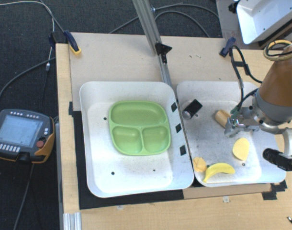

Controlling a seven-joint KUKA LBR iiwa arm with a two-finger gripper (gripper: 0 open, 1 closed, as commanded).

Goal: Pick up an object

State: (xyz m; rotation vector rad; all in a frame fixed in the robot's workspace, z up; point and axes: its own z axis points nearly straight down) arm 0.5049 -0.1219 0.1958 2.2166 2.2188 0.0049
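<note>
We take the tan wooden block [221, 117] as the likeliest target, since it lies in the right bin [203, 92] just beside the gripper [233, 126], toward that bin's middle and a little nearer its far edge; whether metal and wood actually touch we cannot make out. The gripper hangs low over the bin floor on the block's right, which suits an approach from the side the arm [277, 87] reaches in from, but we cannot tell whether the claw is spread or pressed together, and nothing shows between its tips, so we judge the pick not yet made. Outward from there, a flat yellow piece [241, 149] lies just on the near side of the gripper, and a banana [219, 170] with a small yellow-orange lump [199, 164] sits along the bin's near edge, the lump in the near-left corner; things resting against a wall leave the claw less room, which may be why the open-lying block is favoured. A small dark cylinder [190, 109] rests by the bin's left wall. The left bin [95, 176] carries a green divided plate [139, 127] at its middle, well apart from the work.
</note>
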